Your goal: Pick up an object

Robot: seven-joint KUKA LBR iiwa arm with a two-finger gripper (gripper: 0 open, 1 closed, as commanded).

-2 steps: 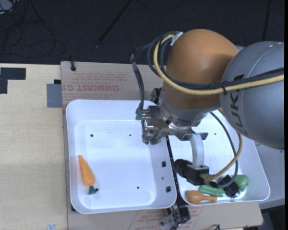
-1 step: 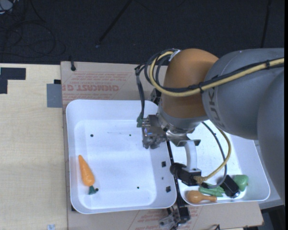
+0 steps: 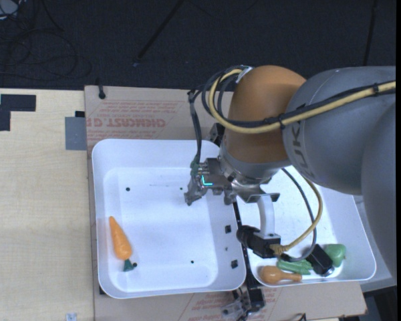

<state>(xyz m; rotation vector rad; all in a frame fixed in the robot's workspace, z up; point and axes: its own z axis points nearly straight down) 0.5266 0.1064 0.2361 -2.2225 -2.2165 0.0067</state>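
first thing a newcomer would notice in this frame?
The big grey arm with its orange band, reaching in from the right and hanging over the seam between the two white bins. Next, the orange carrot lying alone near the left bin's front-left corner, and green and orange items crowded along the right bin's front edge.

Bench (image 3: 33, 212): pale wood top, carrying a cardboard sheet (image 3: 147, 116) with two shallow white bins on it, side by side.

Left bin (image 3: 154, 154): one orange carrot (image 3: 119, 238), green end toward the near wall, lying near the left wall.

Right bin (image 3: 357, 259): green item (image 3: 334, 253), a second green piece (image 3: 294, 266) and a yellow-orange pear-shaped item (image 3: 279, 275), clustered at the near wall, beside black cabling.

Arm (image 3: 341, 132): grey, orange band (image 3: 264, 102), reaching in from the right, yellow and black cables looped over it.

Tool (image 3: 195, 194): hangs over the right part of the left bin, near the wall shared by the bins; finger state unreadable.
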